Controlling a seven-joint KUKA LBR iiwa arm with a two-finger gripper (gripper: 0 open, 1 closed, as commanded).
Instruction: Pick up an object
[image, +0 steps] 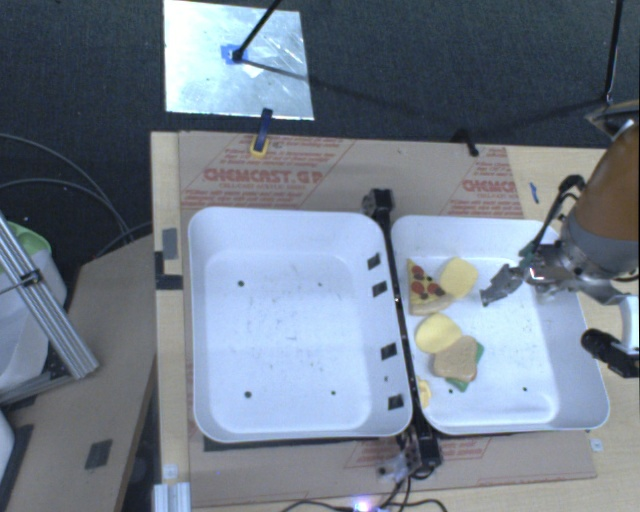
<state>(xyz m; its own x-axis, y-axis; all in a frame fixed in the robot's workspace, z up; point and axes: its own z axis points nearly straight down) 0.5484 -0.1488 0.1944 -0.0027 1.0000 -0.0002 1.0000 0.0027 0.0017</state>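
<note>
In the right bin (520, 395) several toy foods lie near its left wall. A pizza slice with red dots (425, 285) lies beside a yellow round piece (460, 275). Below them sit another yellow piece (437, 332) and a tan bread slice on a green leaf (458, 361). My gripper (497, 288) hangs over the bin's middle, just right of the upper yellow piece, its grey fingers pointing left and down. Nothing shows between them.
The left bin (290, 330) stands beside the right one, a black divider with clips (395, 330) between them. Both rest on a cardboard sheet (300, 170). A metal plate (238, 60) lies beyond the bench. An aluminium frame (40, 300) stands at left.
</note>
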